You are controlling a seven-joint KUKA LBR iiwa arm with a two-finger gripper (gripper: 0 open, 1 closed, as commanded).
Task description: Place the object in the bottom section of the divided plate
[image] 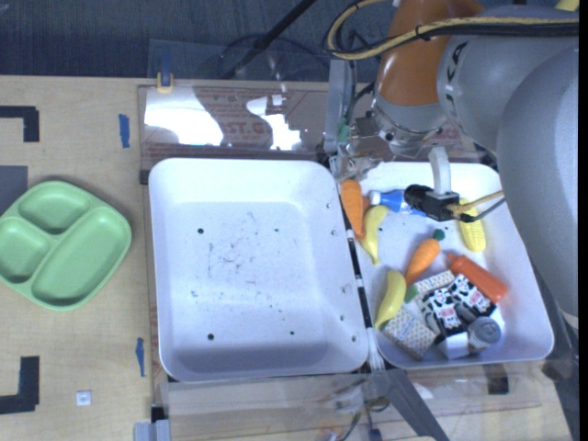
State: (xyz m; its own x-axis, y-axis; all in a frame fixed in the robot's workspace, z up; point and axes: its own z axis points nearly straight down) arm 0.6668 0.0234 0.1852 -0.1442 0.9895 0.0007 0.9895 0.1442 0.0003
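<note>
The gripper [344, 165] hangs over the top left corner of the right bin [516, 246], just above the wall shared with the left bin [248, 265]; whether it is open or closed cannot be told. Directly below it, touching that shared wall, lies the upper carrot [352, 205], with no visible sign that it is gripped. The right bin also contains a lower carrot [423, 257], an upper banana [374, 228] just beside the upper carrot, a lower banana [393, 297], a corn cob [473, 234], a blue and white item [390, 198], an orange-red piece [482, 280], and a tight cluster of patterned boxes [450, 299] with a grey cylinder [487, 332] in the bottom right corner. Count: two bins, two carrots, two bananas, one corn cob. The left bin shows only its scuffed white floor. The divided plate [64, 243] is green, has three sections, and sits on the bench [73, 366] left of the left bin, well apart from the gripper; its bottom section [81, 257] is the largest. The bench around the plate is open.
</note>
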